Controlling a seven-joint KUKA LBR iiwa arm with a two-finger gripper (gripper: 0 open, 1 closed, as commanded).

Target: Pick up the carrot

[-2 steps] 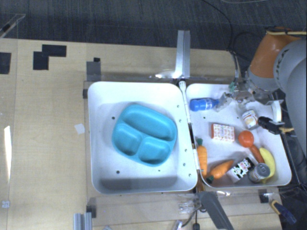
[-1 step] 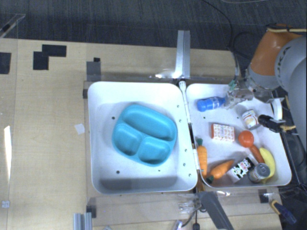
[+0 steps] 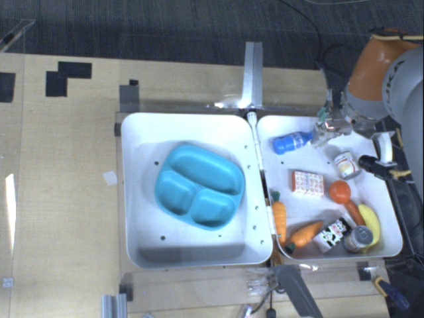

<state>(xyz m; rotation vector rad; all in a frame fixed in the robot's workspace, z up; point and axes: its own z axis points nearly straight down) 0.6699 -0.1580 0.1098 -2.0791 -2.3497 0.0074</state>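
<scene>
Two orange, tapering pieces are lying in the near-left corner of the right bin (image 3: 286, 165). One carrot (image 3: 279, 220) is being kept along the bin's left wall, its long axis running front to back, and a second carrot (image 3: 306, 234) is lying aslant just beside it. The gripper (image 3: 329, 123) is being held by the far rim, next to a blue bottle (image 3: 291, 142), well apart from both. Whether it is released or clenched cannot be told. A reach toward the front-left is likely being called for.
</scene>
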